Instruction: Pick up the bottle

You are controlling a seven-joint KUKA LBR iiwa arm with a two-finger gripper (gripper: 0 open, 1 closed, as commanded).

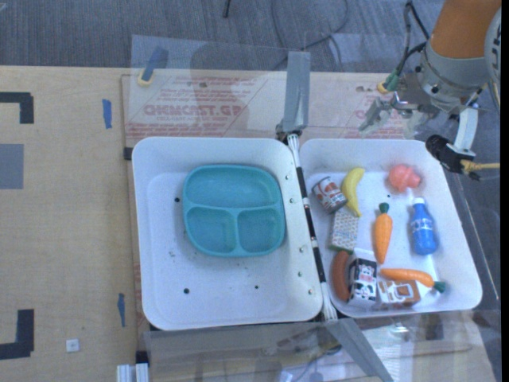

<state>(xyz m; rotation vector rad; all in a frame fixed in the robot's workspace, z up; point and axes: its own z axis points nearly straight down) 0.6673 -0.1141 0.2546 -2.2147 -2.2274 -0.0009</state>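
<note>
Beside carrot point(382, 234): blue-labelled bottle point(422, 227).

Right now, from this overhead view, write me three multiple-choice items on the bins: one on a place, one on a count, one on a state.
1. Where does the blue bottle lie?
A. In the right bin
B. On the teal tray
C. On the wooden bench

2. How many orange carrots are in the right bin?
A. One
B. Two
C. Four

3. How does the gripper stand to the bottle?
A. Clamped on it
B. Lifting it over the left bin
C. Apart from it, above the bin's far rim

Key: 1 A, the bottle rests near that bin's right wall. 2 B, one carrot lies lengthwise, another carrot crosswise. 3 C, clear space lies between gripper and bottle.
</note>
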